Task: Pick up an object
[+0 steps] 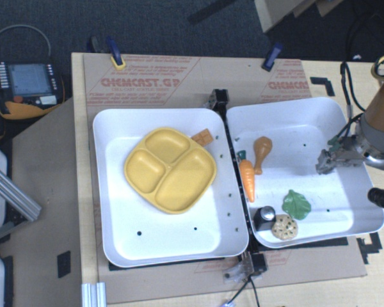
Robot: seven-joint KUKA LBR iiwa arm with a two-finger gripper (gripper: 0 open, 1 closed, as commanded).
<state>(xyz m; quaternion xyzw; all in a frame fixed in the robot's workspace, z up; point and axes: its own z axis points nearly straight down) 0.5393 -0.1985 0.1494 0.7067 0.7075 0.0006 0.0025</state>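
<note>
The pincer [329, 160] hangs over the right side of the right-hand shallow white bin [320, 117], above bare floor, with nothing visibly held; whether it is open or closed I cannot tell.

From the left: the left-hand shallow white bin [115, 190] carries a yellow plastic divided plate [171, 169], with a small orange-brown block [203, 137] touching its upper right rim.

In the right bin the candidates cluster along the left wall: a slim orange plastic carrot [247, 179], a tan toy drumstick [262, 152] just beside it, then a black-and-silver round piece [265, 216], a speckled beige cookie [284, 227] and a crinkled green toy leaf [297, 204]. All lie flat on the bin floor, well apart from the pincer, which probably must travel left and descend before any grasp.
</note>
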